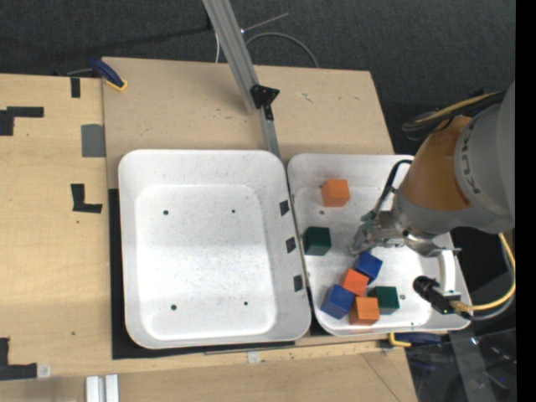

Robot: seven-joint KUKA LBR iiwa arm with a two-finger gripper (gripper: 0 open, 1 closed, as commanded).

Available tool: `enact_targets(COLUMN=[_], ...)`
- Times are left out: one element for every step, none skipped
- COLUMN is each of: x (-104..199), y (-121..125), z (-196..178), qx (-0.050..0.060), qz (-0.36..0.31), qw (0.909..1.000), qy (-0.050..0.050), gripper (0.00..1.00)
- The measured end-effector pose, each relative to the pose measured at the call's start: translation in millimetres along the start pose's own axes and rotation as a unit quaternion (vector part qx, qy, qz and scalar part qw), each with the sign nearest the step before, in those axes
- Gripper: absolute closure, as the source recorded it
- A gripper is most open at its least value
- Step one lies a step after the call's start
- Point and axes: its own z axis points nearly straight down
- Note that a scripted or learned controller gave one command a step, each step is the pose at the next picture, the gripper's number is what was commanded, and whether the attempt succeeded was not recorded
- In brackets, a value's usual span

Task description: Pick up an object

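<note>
Plywood table [335, 115] carries two shallow white bins side by side. Over the right bin [352, 167] the gripper [366, 239] hangs low, and whether it is open or closed cannot be told. Just below it lies a blue cube [368, 266], touching an orange cube [354, 282]. Beside these sit another blue cube [337, 301], an orange cube [365, 310] and a dark green cube [386, 298]. Left of the gripper is a second green cube [316, 240]; above, apart, an orange cube [335, 193]. The left bin [134, 174] lies further left.
</note>
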Motion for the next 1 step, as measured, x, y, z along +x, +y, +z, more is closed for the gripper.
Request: enact_targets(x=[4.3], y=[9.3], z=[-57.1], qx=[-0.003], qz=[0.0], qw=[1.0], qy=[-0.001], gripper=[1.0])
